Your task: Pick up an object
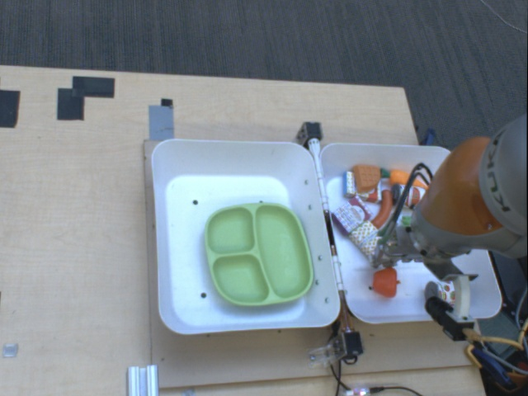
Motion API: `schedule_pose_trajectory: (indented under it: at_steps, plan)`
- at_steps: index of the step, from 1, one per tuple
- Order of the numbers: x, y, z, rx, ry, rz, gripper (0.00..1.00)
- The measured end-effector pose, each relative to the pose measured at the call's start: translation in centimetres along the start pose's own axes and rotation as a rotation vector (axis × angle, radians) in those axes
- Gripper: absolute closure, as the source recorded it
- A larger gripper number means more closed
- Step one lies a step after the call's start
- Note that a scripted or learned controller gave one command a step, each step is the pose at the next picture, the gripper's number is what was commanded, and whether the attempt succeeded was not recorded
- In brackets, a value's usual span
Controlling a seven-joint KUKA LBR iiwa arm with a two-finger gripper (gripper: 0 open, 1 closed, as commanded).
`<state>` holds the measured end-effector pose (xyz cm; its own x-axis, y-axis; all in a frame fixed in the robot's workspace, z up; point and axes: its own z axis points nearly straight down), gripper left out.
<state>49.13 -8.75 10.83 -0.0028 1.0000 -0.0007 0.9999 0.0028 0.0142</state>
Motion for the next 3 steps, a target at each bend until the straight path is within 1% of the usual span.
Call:
schedule_pose_trajectory:
  at_steps: [1, 2, 3]
  plan:
    - [0.0, 0.0, 0.0, -0.001, 0.0, 0.0, 0.0]
    - [0.4, -0.3, 2.1, 0.007, 0.0, 0.003, 0.0]
    - [0.4, -0.1, 1.0, 0.002, 0.0, 0.002, 1.0]
